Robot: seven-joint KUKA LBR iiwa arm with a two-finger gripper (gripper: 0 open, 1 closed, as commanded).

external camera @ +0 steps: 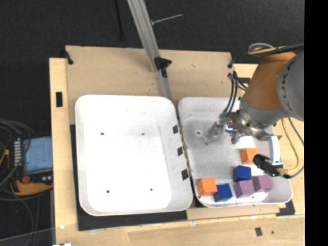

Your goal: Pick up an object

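Observation:
My gripper (225, 135) hangs over the middle of the right bin (197, 111), its fingers spread open with nothing between them. Several small blocks lie at the near end of that bin. One orange block (249, 155) sits just right of and below the gripper. A blue block (242, 173) is nearer the front, with two purple blocks (245, 188) (264, 182) beside it. At the front left corner are another orange block (207, 186) and a blue block (223, 192). The gripper touches none of them.
The left bin (123, 152) adjoins the right one along a clipped seam (180, 147). A slanted metal pole (146, 29) rises behind the bins. Cables run along the arm (271, 91) at the right. A control pendant (31, 163) lies off the bench at left.

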